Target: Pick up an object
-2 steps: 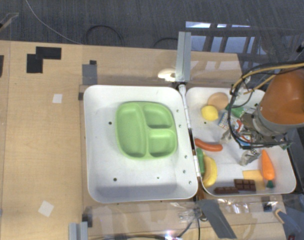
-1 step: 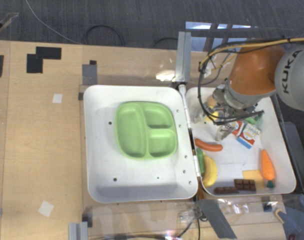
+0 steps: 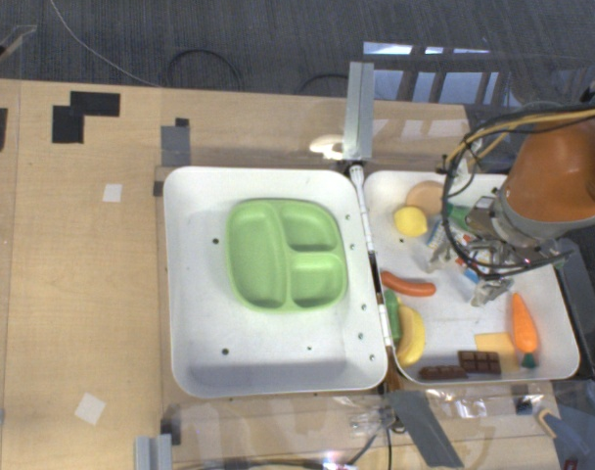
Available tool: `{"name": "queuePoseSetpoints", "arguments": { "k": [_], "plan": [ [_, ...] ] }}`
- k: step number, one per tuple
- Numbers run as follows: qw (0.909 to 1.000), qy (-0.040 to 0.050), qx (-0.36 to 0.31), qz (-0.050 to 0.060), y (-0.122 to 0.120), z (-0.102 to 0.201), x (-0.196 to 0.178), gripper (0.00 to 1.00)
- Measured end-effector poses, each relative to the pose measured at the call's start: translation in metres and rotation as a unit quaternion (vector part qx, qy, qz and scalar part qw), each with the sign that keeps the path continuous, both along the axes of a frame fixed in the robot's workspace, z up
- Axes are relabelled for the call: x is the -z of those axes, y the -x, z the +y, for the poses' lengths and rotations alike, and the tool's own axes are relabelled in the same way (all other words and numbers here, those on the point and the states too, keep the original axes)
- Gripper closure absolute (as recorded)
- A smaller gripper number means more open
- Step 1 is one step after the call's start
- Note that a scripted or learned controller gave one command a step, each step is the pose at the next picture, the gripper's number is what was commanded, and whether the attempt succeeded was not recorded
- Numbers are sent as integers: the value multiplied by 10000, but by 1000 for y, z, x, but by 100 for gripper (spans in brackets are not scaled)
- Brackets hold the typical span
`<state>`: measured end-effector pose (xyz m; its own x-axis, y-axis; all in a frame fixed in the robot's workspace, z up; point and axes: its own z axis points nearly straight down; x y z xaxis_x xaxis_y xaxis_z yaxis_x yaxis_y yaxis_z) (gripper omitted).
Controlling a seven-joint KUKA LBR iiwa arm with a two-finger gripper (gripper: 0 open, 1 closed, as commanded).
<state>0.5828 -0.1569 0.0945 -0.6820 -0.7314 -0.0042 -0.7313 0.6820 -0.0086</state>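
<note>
Landmark for all positions: the divider (image 3: pixel 368 253) where the two white bins meet.

Left of the divider, the left bin (image 3: pixel 195 360) holds one item, a green sectioned tray (image 3: pixel 284 254), lying flat near the bin's centre with its small compartments toward the divider. It is broad and shallow, with no narrow edge on offer, so it is judged a poor pick target.

Just right of the divider, in the right bin (image 3: pixel 562 365), lies a banana (image 3: pixel 410 331) at the near side, its green stem end against the divider wall. Beyond it, a red sausage (image 3: pixel 409 285) lies crosswise. Further up, a yellow lemon (image 3: pixel 410 221) rests beside a tan round item (image 3: pixel 427 198).

Further right of the divider, a dark chocolate bar (image 3: pixel 462 366) lies flat along the near wall, with a pale yellow cheese block (image 3: pixel 494 343) beside it. An orange carrot (image 3: pixel 524 323) stands lengthwise at the far right, green tip toward the near wall.

The gripper (image 3: pixel 469 267) hangs over the middle of the right bin, between sausage and carrot, cabling draped round the wrist. Fingers appear spread apart, pointing down, with nothing seen between them; no item is held. Judged step: descent toward a candidate. Sausage and carrot are nearest. Both are rounded and may roll off the finger pads.
</note>
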Motion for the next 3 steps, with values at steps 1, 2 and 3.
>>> {"name": "queuePoseSetpoints", "arguments": {
  "k": [1, 2, 3],
  "plan": [
    [10000, -22, 68, -39, -6, 66, 4, 0],
    [9946, -23, 1033, -24, -8, 71, 4, 0],
    [9766, -40, 2147, -68, 50, 67, 3, 0]
  ]
}}
